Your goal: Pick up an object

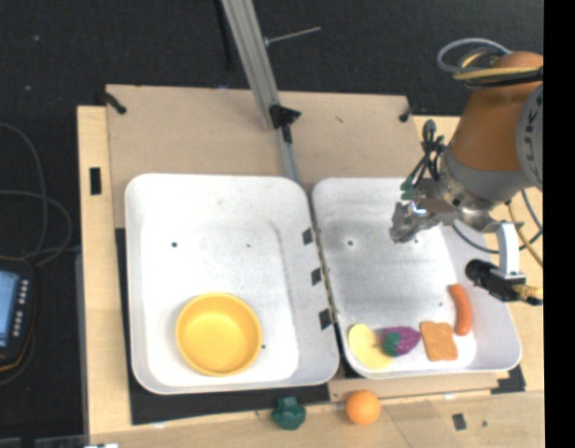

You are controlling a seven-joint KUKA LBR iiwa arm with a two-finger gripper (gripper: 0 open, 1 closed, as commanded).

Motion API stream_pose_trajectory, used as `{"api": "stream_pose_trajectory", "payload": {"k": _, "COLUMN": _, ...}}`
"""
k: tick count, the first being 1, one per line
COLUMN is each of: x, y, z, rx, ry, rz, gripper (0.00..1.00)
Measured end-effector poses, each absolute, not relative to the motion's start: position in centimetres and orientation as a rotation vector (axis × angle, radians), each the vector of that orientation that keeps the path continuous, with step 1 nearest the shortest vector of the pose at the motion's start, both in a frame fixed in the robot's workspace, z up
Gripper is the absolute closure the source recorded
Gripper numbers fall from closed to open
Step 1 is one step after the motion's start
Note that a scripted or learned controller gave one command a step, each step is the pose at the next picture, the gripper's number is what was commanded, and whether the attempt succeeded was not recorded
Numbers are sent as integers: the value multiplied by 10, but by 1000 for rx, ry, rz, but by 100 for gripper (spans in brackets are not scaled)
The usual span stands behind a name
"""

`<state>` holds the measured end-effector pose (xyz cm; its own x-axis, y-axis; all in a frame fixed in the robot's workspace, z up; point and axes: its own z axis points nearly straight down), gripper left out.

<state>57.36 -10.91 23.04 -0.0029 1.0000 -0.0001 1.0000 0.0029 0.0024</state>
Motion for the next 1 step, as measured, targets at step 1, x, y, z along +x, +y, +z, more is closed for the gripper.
{"api": "stream_pose_trajectory", "payload": {"k": 1, "x": 576, "y": -61, "z": 229, "rx": 2218, "ry": 2224, "rz": 2, "gripper": 100}}
